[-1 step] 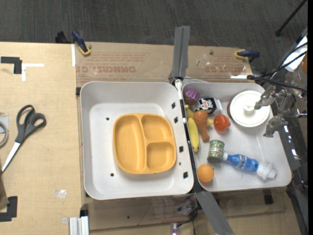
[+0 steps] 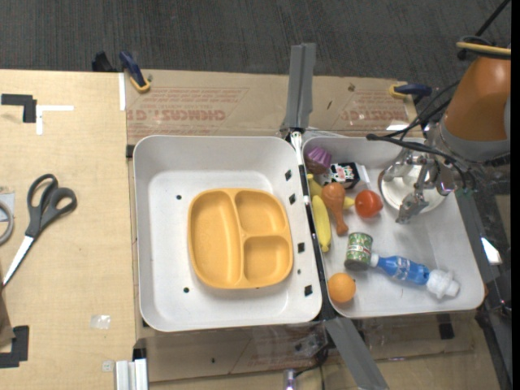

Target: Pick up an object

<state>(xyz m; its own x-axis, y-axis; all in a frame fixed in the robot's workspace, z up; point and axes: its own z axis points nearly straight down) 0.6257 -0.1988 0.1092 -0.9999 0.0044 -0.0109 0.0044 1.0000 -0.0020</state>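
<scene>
The right bin (image 2: 463, 242) holds several small objects. A red tomato (image 2: 368, 203) lies near its middle, beside a brown-orange carrot-like piece (image 2: 335, 204) and a yellow banana (image 2: 322, 222). A purple item (image 2: 318, 157) and a small black-and-white box (image 2: 344, 173) sit at the back left. A green can (image 2: 357, 250), a blue bottle (image 2: 406, 270) and an orange ball (image 2: 342, 288) lie toward the front. My gripper (image 2: 413, 197) hangs over the bin's back right part, to the right of the tomato. I see nothing held in it.
The left bin (image 2: 154, 242) holds a yellow divided plate (image 2: 240, 238). Scissors (image 2: 36, 218) lie on the wooden bench at the far left. The arm's orange band (image 2: 483, 96) stands over the right bin's back right corner.
</scene>
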